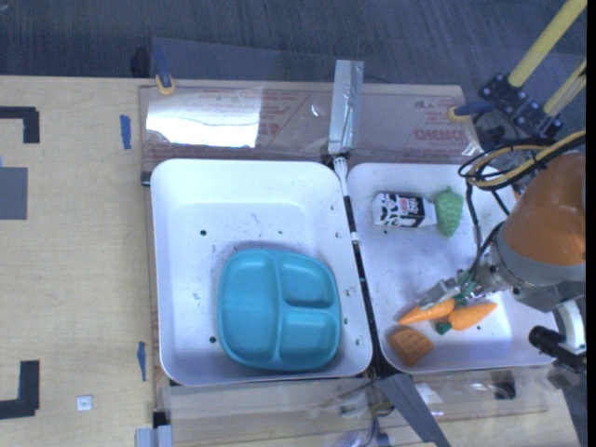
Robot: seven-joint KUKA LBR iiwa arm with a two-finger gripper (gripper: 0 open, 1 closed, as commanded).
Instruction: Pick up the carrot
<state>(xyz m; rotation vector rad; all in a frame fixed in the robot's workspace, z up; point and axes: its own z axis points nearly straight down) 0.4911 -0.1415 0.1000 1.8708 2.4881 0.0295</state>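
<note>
Carrot (pixel 470 316) count looks like two to me, both orange and lying low in the right bin (pixel 396 277); one runs from about the bin's middle toward the right with a bit of green at its near end, and a second orange piece (pixel 426 312) sits just left of it, the two touching or close to it; hard to tell if that second one is another carrot or something else. Rest of the tally: two white bins side by side on the counter (pixel 65 250); one teal divided plate (pixel 277 310) in the left bin (pixel 186 203), three compartments; in the right bin one black-and-white carton (pixel 400 209) lying on its side near the top, one pale green thing (pixel 450 210) right beside it, and one brownish round piece (pixel 411 345) down near the front wall. Room-wise, the left bin has plenty of bare floor above the plate; the right bin is open through its middle, between the carton up top and the orange stuff below; the carrots lie close to the front and right walls, so it's tighter there. One arm (pixel 549 231) reaches in from the right, orange band showing; the hand (pixel 468 289) sits right over the carrot's upper side, touching or nearly so; can't tell whether it's open or closed, too much clutter and wiring at the tip.
</note>
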